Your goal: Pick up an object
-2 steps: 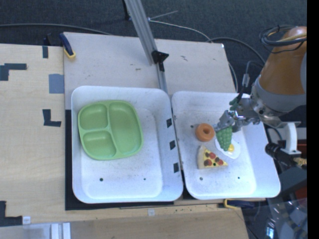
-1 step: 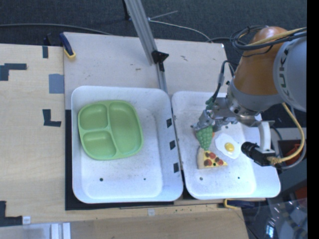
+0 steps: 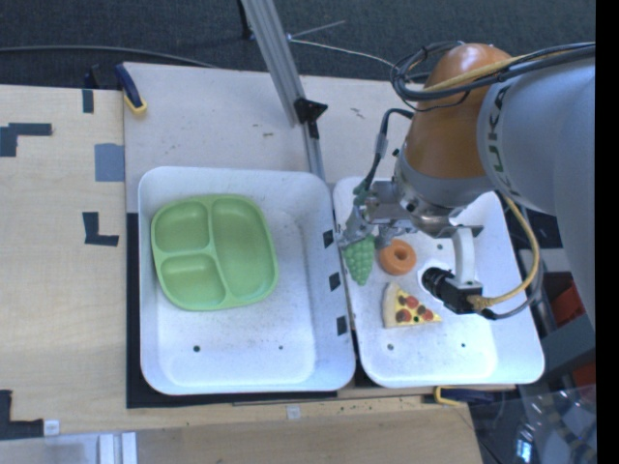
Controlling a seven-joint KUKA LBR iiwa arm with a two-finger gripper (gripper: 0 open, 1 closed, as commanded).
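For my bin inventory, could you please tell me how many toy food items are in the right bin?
3: green grapes by the bin's left wall, a doughnut beside them, a pizza slice below. The arm may hide others.

Taking the green plate [image 3: 213, 251] as the landmark: it sits in the upper left part of the left bin [image 3: 237, 356], and the bin floor below it and to its right lies bare, wide enough for a reach. Right of the plate, past the bin wall, the right bin [image 3: 464, 361] is crowded: green grapes [image 3: 360, 259], a doughnut [image 3: 397, 257] and a pizza slice [image 3: 408, 307] lie close together, with the tool [image 3: 356, 228] and the bulky arm [image 3: 484, 133] over them. Above the plate's right side, a slanted metal bar [image 3: 280, 56] crosses the counter [image 3: 213, 124].
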